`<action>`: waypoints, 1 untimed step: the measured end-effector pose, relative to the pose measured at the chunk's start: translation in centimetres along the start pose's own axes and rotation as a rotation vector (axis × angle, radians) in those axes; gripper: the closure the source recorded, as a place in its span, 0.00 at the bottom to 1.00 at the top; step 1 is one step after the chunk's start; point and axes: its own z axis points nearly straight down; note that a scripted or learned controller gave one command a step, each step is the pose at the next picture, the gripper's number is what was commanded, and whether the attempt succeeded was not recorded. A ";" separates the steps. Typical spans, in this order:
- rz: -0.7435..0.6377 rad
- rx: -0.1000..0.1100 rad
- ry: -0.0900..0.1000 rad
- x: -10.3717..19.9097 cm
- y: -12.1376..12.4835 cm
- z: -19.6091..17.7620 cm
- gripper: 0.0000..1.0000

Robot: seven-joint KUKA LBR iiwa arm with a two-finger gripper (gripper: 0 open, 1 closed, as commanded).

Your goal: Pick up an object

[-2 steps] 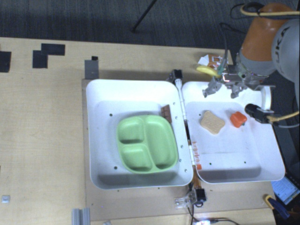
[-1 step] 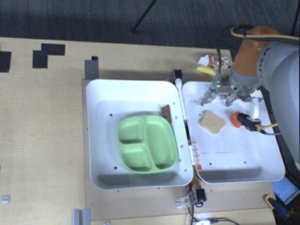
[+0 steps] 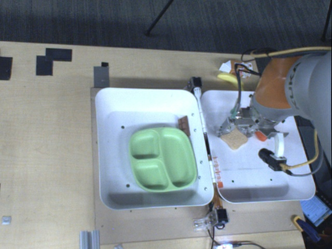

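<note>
While we hover low in the right bin (image 3: 290,188), our claw (image 3: 243,124) sits right over a tan, toast-like piece (image 3: 235,139), which pokes out toward 7 o'clock from under it. Honestly can't tell if the claw is spread or pinched; too small and shadowed. A small orange-red bit (image 3: 262,136) lies just at 3 o'clock of the claw. Over in the left bin (image 3: 111,139) there's a green divided plate (image 3: 162,158). No readable labels anywhere.

A pale green three-compartment plastic plate (image 3: 163,158) lies in a plain white shallow bin (image 3: 111,139); a tan flat slab (image 3: 234,139) lies in the second white bin (image 3: 249,188).
</note>
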 end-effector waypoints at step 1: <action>-0.002 -0.005 0.000 0.0 0.2 -1.1 1.00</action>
